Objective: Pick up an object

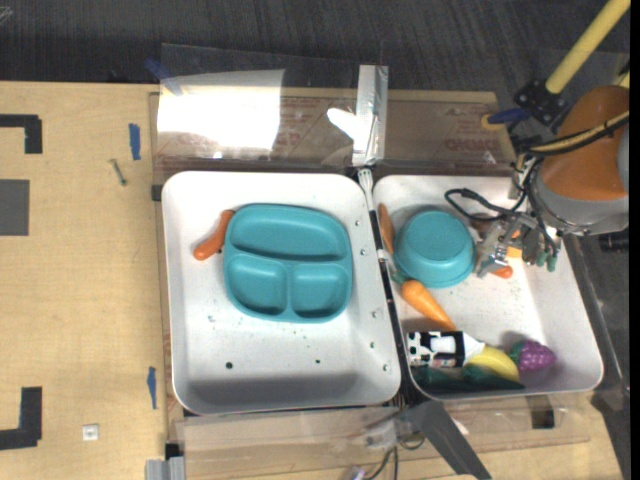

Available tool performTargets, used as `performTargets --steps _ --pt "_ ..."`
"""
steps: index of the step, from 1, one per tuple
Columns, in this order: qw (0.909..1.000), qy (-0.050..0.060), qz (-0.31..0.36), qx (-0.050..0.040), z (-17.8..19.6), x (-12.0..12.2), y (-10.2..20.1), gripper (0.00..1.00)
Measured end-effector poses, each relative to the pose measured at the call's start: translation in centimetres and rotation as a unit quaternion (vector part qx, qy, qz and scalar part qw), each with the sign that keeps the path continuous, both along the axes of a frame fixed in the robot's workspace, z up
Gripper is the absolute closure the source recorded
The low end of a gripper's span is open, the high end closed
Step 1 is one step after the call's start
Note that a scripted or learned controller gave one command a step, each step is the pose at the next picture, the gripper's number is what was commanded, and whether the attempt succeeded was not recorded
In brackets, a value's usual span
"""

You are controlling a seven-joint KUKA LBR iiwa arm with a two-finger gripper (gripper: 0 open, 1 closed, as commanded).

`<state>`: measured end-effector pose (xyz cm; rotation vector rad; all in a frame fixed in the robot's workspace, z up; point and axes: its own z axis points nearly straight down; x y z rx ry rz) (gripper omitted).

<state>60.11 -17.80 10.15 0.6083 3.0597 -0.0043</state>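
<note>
Arm reaches in over right bin point(575, 298), gripper point(497, 256) low beside bowl point(435, 247) (just right of it); claw state: cannot tell.

Beside the fingers, smooth matt teal plastic in the bowl point(435, 248); further off, the same finish in the divided plate point(289, 260). Under them, white bin point(560, 298) plastic, lightly speckled and scuffed. Below the fingers, glossy orange plastic carrot point(426, 303), shiny yellow banana point(492, 364), knobbly purple grapes point(535, 357). Well away, matt pale wood bench point(75, 268) and clear glossy sheeting point(260, 118).
</note>
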Motion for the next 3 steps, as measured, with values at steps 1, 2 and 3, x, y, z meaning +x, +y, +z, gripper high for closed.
performTargets --steps 1,2,3 --pt "0.9993 0.003 -0.038 0.0032 7.9 -1.8 4.0 1.0" --pt "0.9992 0.005 -0.04 0.0038 12.0 1.5 6.8 1.0" --pt "0.9977 0.008 -0.067 0.0047 11.4 -3.6 9.7 1.0"
